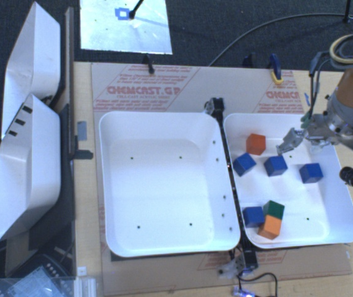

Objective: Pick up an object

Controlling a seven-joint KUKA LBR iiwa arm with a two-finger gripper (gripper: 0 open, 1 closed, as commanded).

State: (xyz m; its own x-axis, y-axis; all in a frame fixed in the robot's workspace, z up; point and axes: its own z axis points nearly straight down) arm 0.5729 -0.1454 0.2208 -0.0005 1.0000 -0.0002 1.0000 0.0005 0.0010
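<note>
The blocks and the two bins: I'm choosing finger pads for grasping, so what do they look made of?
The blue blocks, such as the one nearest the gripper, and the orange block look like painted wood or matte plastic: flat colour, crisp edges, no glare. Which one, the view leaves open. The left bin and right bin look like smooth moulded white plastic, with rounded corners and a soft sheen.

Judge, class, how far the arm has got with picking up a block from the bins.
Done: nothing lifted; all seven blocks lie in the right bin. In hand: the gripper hangs above that bin, between the orange block and a blue block. Left: descend, grasp, lift.
</note>
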